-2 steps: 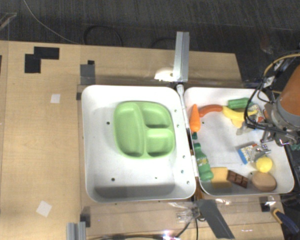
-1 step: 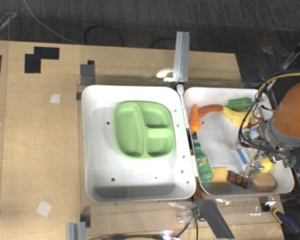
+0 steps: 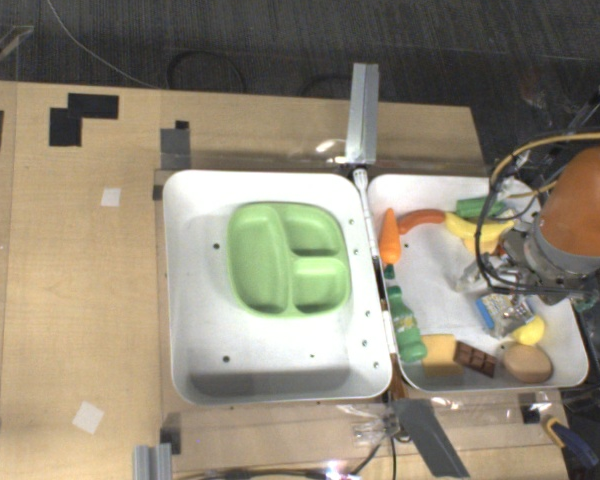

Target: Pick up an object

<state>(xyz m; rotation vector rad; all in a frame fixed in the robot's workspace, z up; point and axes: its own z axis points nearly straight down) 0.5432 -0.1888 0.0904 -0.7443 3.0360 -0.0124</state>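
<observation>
Camera view, arm: the gripper (image 3: pixel 500 288) hangs low over the right bin (image 3: pixel 420 193), reaching in from three o'clock.
Pincer: wires and the orange band hide it, so I cannot tell how it stands.
Why there: I think it is hunting for a toy to grab, since toys crowd that bin.
Nearest toy: a small blue thing (image 3: pixel 487 315) sits just at six o'clock of the pincer, its long side pointing from eleven to five.
Other toys: a carrot (image 3: pixel 388 236) points to twelve; a yellow banana (image 3: pixel 475 230) lies sideways.
Left bin (image 3: pixel 195 258): a green tray (image 3: pixel 285 258) rests in the middle.
</observation>
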